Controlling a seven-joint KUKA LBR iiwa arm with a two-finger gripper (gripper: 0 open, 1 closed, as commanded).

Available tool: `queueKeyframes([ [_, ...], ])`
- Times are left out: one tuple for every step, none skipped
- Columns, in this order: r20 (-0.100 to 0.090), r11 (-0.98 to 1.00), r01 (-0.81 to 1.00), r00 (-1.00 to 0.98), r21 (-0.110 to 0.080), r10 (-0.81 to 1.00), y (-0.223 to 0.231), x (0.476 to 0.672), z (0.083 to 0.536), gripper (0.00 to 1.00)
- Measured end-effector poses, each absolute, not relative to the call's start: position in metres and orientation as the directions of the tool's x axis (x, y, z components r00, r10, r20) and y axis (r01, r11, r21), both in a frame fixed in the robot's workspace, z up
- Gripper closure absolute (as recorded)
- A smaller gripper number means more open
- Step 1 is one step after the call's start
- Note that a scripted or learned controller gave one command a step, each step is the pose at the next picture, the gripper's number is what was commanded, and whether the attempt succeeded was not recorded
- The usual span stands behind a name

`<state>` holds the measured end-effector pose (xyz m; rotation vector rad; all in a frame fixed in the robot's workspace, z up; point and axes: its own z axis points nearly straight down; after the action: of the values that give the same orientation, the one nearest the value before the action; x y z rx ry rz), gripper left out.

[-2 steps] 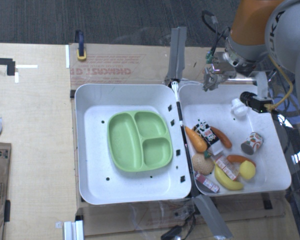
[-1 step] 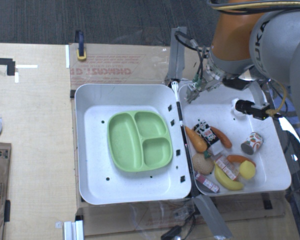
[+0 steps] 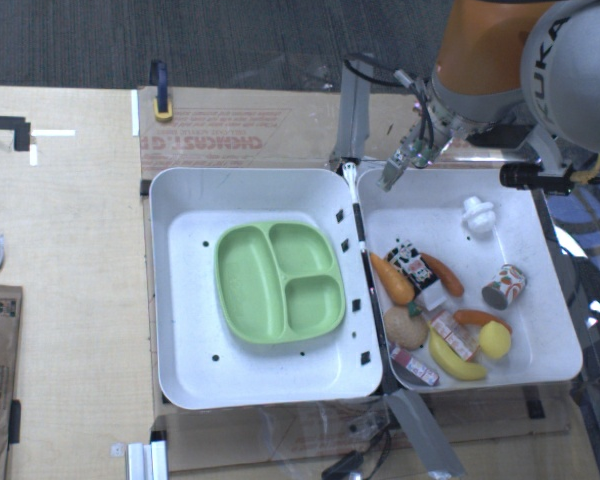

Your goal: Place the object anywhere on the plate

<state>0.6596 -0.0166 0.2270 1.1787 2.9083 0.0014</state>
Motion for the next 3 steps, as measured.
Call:
queueKeyframes([
  [-0.001,0.900,0.436,-0.900,0.001,0.436,0.013,0.654,0.211,1.00],
  [-0.002,0.995,0.095,-0.995,0.001,0.095,0.048,0.629,0.236,1.00],
  [0.000,0.961,-0.275,-0.961,0.001,-0.275,0.096,0.565,0.220,1.00],
])
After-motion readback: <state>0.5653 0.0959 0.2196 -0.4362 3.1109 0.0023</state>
